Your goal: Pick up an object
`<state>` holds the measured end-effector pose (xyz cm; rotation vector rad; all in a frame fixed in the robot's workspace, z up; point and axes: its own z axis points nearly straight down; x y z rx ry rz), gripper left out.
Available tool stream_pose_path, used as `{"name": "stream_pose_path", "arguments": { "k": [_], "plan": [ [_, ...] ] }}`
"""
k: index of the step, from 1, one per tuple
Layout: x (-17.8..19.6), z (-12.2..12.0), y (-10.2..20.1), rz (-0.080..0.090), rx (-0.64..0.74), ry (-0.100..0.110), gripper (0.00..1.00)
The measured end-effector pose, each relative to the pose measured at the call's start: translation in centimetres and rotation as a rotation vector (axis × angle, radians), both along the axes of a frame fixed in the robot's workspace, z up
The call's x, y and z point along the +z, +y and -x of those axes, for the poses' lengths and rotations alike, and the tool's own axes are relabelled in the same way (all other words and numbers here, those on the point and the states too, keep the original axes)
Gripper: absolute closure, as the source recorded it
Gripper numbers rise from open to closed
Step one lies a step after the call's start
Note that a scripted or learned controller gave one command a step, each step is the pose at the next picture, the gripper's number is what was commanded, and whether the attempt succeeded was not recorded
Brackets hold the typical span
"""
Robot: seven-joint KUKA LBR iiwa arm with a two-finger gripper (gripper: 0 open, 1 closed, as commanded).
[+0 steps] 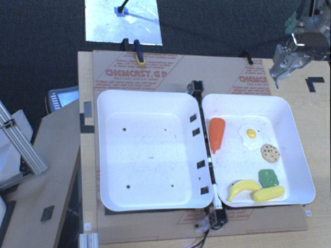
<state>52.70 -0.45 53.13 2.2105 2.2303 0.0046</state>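
On your left you see the left bin (147, 149), a white tray with only a few small dark dots on its floor. A row of black clips (199, 149) runs down the middle, where the two bins touch.

Next comes the right bin (289, 118). Inside it, closest to the clips, an orange carrot (216, 134) lies with its thin end pointing toward you. To the right of it is a fried egg (251, 137), white with a yellow middle. Just below the egg sits a round cookie (270, 153). Lower down, a yellow banana (242, 188) curves near the front wall. A green piece (268, 177) sits beside it, touching a long yellow piece (268, 193).

Far up on your right, the gripper (282, 68) hangs above the bench, outside the bins and well apart from all the toys. It has nothing in it. You cannot tell if it is spread or pinched together.
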Motion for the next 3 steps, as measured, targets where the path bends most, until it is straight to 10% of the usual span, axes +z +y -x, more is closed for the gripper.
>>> {"name": "stream_pose_path", "arguments": {
  "k": [1, 3],
  "plan": [
    [0.4, 4.2, 9.0, -0.002, 0.003, 0.001, 1.00],
    [-0.6, 4.0, 9.1, 0.001, -0.003, 0.001, 1.00]
  ]
}}
